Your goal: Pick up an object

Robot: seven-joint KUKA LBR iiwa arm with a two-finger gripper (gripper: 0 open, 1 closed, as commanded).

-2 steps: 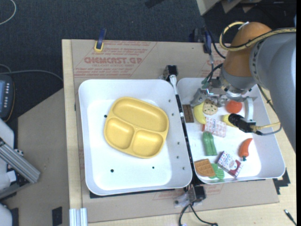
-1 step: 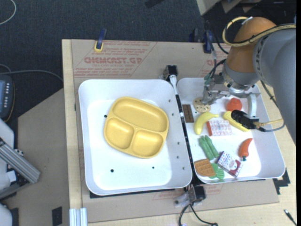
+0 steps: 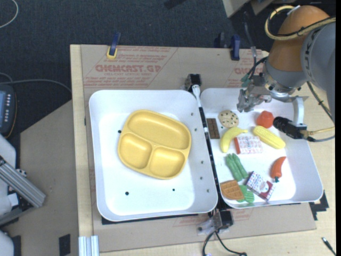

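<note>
Cardboard [image 3: 160,63] covers the bench under both bins, and red letters printed on it seem to read "CHEMCAST GP"; the smaller red lines below are too blurry to read. A yellow clip [image 3: 112,51] and a blue clip [image 3: 234,47] sit on its far edge.

Next in size is the left bin [image 3: 106,159], white and shallow. A big yellow plate [image 3: 154,143] with three sections lies in the middle of it.

Beside it, touching along the middle, is the right bin [image 3: 303,169], where all the toy food sits. The grey arm [image 3: 298,47] with its orange band reaches in from the right, and the gripper [image 3: 246,105] hangs over the far part of this bin, close above the toys. You cannot tell from here if its jaws are wide or narrow, and nothing can be seen between them.

Just under the gripper lies a round cookie [image 3: 228,118]. A yellow banana [image 3: 231,138] curves below it. Near that is a small red and white packet [image 3: 249,144]; its writing is too small to read. A yellow corn cob [image 3: 270,137] lies to the right, with an orange tomato [image 3: 264,118] above it. A green pea pod [image 3: 235,167] lies lower down. A red pepper [image 3: 277,167] sits near the right wall. At the near end is a waffle [image 3: 232,190] and another small packet [image 3: 259,185], its print unreadable too.
</note>
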